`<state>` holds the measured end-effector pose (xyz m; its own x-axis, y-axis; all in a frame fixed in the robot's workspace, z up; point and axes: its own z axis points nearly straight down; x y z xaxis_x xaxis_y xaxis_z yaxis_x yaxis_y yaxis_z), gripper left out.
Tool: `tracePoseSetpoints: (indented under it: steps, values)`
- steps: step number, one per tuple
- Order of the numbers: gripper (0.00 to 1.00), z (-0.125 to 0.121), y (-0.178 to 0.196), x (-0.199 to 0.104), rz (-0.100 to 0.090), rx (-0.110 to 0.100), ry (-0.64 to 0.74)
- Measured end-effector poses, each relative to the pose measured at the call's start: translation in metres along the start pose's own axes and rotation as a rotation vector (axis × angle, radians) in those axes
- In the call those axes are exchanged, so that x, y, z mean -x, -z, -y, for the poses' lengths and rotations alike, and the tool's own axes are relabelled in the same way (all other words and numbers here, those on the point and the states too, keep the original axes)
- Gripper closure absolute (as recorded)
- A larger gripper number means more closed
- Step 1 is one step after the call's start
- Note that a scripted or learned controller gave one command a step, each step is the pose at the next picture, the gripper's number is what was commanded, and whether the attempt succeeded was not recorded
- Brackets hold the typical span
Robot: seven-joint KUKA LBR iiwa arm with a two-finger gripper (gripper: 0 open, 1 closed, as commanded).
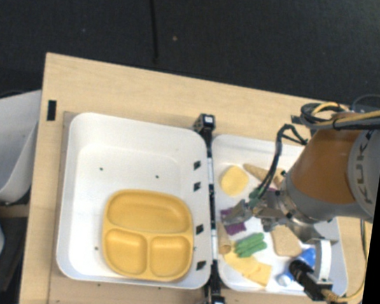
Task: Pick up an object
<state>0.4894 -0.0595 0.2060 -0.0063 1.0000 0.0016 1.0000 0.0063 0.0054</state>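
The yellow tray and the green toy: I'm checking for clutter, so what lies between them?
In the camera view, between the yellow tray and the green toy lie bare floor of the left bin and the divider where both bins meet.

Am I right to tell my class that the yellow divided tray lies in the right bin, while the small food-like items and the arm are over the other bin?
Not quite. The camera view shows the yellow divided tray lying in the left bin, not the right one. The rest stands: the small food-like items and the arm are over the other bin.
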Motion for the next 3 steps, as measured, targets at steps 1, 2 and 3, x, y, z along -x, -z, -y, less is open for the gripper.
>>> tracePoseSetpoints:
  steps: [1,2,3]
  values:
    - [0.0,-0.001,-0.005,-0.065,0.0,-0.005,0.001]
    - [1.0,-0.002,0.005,-0.061,0.002,-0.002,-0.004]
    - [1.0,-0.002,0.053,-0.113,0.0,-0.001,0.001]
